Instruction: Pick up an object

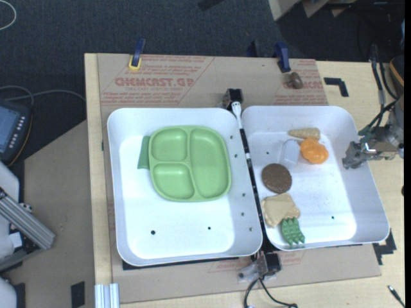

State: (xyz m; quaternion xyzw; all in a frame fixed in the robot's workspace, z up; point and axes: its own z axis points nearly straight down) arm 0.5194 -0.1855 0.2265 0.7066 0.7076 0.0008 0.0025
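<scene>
Gripper (357, 154) hovers at the right bin's (366, 197) right rim, its opening impossible to tell.

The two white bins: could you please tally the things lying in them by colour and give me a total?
Green: 2, the divided plate in the left bin and the small ridged toy in the right bin
Orange: 1, the round piece
Brown: 1, the disc
Tan: 2, the flat slice and the small wedge
Clear: 1, the cup
Total: 7
</scene>
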